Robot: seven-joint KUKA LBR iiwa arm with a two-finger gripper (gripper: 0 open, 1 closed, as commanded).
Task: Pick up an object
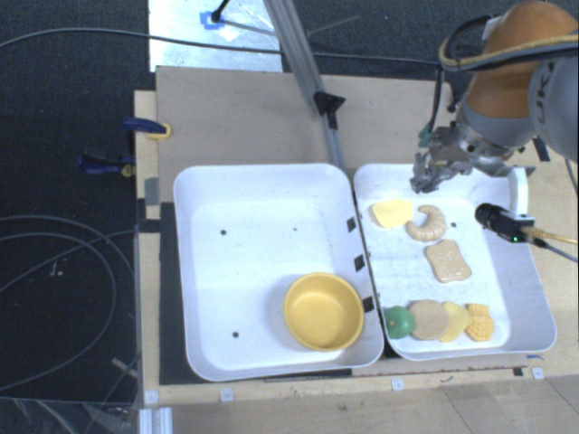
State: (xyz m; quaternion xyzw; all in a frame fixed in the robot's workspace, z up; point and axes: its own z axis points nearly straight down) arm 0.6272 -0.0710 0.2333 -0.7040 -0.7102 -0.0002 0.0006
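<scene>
Hovering over the far edge of the right bin (543, 319), my gripper (429, 181) hangs at the end of my arm (516, 70), which comes in from the right; whether it is open or closed I cannot tell at this angle. Nothing shows within it.

Just near of it, on the bin floor, lies a pale yellow cheese-like wedge (392, 213), and beside that on the right a curled tan croissant (427, 223). A little nearer sits a flat tan cracker (448, 261), tilted slightly. Along the near wall of the same bin runs a row of small foods, touching or nearly so: a green round piece (398, 320) at the left, then a beige disc (428, 320), a yellow slice (454, 322), and an orange waffle-textured piece (479, 323) at the right.

The left bin (226, 197) holds a yellow bowl (323, 310), upright, in its near right corner, well apart from my gripper.
</scene>
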